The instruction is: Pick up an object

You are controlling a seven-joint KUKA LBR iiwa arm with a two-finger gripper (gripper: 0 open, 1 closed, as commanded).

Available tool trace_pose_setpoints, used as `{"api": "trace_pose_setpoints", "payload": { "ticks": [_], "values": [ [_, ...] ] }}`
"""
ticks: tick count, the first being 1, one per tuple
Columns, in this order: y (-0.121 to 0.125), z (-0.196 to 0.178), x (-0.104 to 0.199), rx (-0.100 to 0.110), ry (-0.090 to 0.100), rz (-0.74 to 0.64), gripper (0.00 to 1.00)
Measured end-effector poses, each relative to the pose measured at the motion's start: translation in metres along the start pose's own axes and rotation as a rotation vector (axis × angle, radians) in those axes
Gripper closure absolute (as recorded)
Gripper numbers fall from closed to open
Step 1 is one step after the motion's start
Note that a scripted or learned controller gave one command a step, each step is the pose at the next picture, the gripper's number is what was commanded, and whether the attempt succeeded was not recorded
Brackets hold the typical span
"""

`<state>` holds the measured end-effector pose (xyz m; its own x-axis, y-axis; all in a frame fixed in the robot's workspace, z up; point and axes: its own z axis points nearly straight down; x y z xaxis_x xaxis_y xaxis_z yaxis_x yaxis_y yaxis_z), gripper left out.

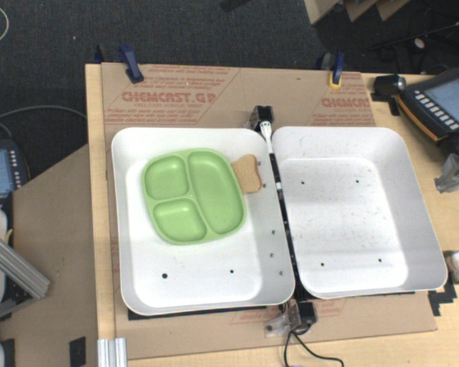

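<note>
Camera view looks down on a brown board [176, 90] printed with red lettering, on which two shallow white bins sit side by side, their inner rims touching along the middle. In the left bin [199, 277] a green divided plate [195, 197] lies flat in the far half. It has three compartments: two smaller ones on its left and near sides, and a longer one on its right. A small tan flat piece [247, 173] with rounded corners lies just right of the plate, against its far right edge and near the bin's right wall; whether it rests on the plate's rim or only touches it is unclear. The right bin [344, 220] shows a white floor marked with small dark specks. A black clip [262, 115] sits at the far end of the seam between the bins. A blue clamp [130, 63] grips the board's far left edge and another clamp [336, 71] its far right edge. How the gripper stands, fingers apart or together, cannot be told.
</note>
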<state>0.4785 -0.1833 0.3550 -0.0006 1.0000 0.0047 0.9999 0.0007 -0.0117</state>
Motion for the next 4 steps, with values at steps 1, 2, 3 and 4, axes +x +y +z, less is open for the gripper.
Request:
{"api": "trace_pose_setpoints", "payload": {
  "ticks": [1,2,3,4],
  "values": [
    [0.020,-0.101,-0.008,-0.025,-0.011,-0.001,1.00],
    [0.018,-0.009,0.021,-0.003,-0.001,-0.002,1.00],
    [0.038,-0.156,0.038,-0.032,-0.010,-0.003,1.00],
    [0.041,-0.023,0.069,0.002,-0.001,-0.002,1.00]
  ]
}}
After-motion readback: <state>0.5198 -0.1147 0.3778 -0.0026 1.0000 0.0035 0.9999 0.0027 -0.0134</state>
